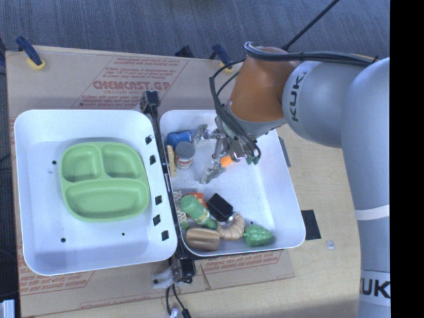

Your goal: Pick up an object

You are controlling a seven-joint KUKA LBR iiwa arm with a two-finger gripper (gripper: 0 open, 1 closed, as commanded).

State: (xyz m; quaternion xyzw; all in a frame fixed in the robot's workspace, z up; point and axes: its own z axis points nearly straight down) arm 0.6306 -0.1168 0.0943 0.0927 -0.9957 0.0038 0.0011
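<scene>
Grey arm w/ orange band (255, 91) reaches in from right, claw (222, 158) low over right shallow white bin (278, 197). Small grey-lidded jar (185, 155) and blue toy (177, 138) just left of claw. Toy foods heaped at bin's near edge: brown bread roll (202, 238), green leafy piece (258, 235), black block (220, 207). Left white bin (33, 177) holds green sectioned plastic plate (104, 181).

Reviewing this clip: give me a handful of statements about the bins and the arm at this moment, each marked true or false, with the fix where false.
1. A green divided plate lies in the left bin. True.
2. The gripper hangs over the left bin. False: it is over the right bin, near its far half.
3. A heap of small objects sits at the right bin's near edge. True.
4. The green plate carries toys. False: its compartments are bare.
5. A small can stands in the right bin near the wall between the bins. True.
</scene>
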